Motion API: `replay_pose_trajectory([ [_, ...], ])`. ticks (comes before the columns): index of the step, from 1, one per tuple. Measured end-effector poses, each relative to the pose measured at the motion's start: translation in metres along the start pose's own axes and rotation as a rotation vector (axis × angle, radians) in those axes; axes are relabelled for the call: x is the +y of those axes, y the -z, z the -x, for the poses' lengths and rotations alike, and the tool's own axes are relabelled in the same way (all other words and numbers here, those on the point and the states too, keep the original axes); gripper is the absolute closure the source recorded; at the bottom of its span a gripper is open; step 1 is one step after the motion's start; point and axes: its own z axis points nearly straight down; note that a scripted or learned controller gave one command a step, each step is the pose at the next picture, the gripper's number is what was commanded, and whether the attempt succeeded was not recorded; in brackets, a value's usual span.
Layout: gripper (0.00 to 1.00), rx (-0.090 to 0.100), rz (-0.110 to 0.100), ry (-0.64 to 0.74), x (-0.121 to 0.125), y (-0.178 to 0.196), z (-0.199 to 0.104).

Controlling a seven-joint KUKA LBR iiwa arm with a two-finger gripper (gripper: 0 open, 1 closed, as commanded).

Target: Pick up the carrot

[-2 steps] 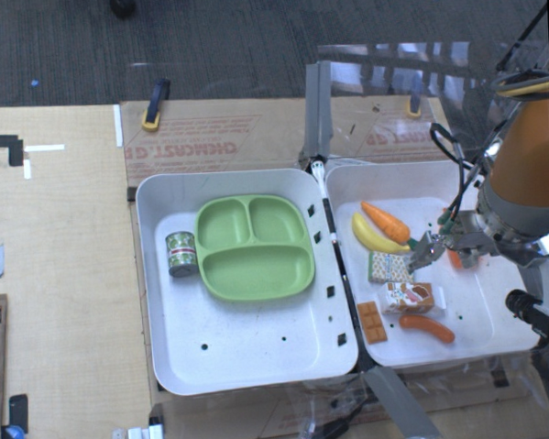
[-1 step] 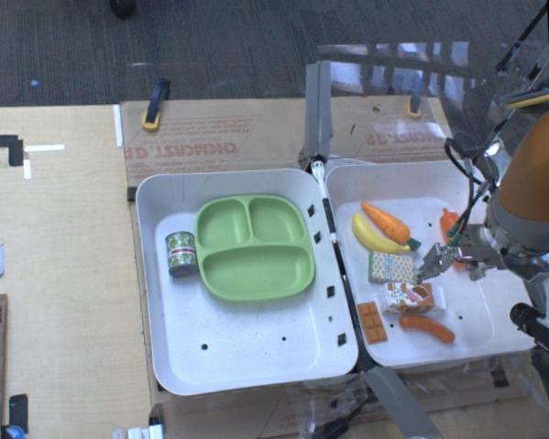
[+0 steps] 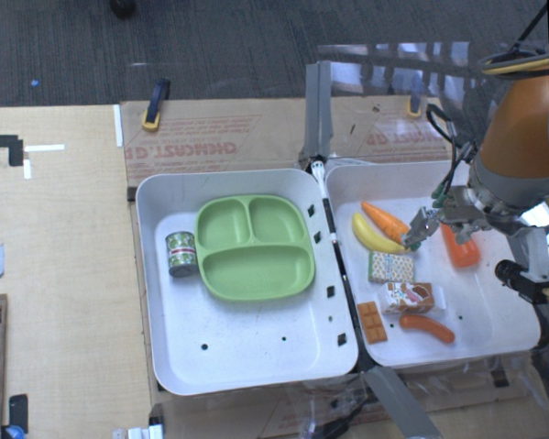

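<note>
Nearest the camera in the right bin (image 3: 515, 334), a sausage (image 3: 427, 328) is lying just below a small snack packet (image 3: 410, 297), with a brown waffle piece (image 3: 372, 321) to that packet's left. Above the packet, a checked cracker packet (image 3: 391, 267) is resting. Farther back, a banana (image 3: 374, 235) is lying just above the cracker packet, and the carrot (image 3: 386, 219) is lying against the banana's upper right side, slanting toward the hand (image 3: 420, 228). The hand is being held just right of the carrot's lower end, low over the bin; whether it is apart or together cannot be told, and nothing is being shown clamped in it. An orange-red piece (image 3: 461, 247) is lying right of the hand. In the left bin (image 3: 160, 312), a green divided plate (image 3: 255, 247) is sitting, with a small can (image 3: 181, 254) just left of the plate.
</note>
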Motion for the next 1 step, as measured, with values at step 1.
replay_pose_trajectory([
  [1, 0.0, 0.0, 0.001, -0.079, 0.0579, -0.0815, 0.0009],
])
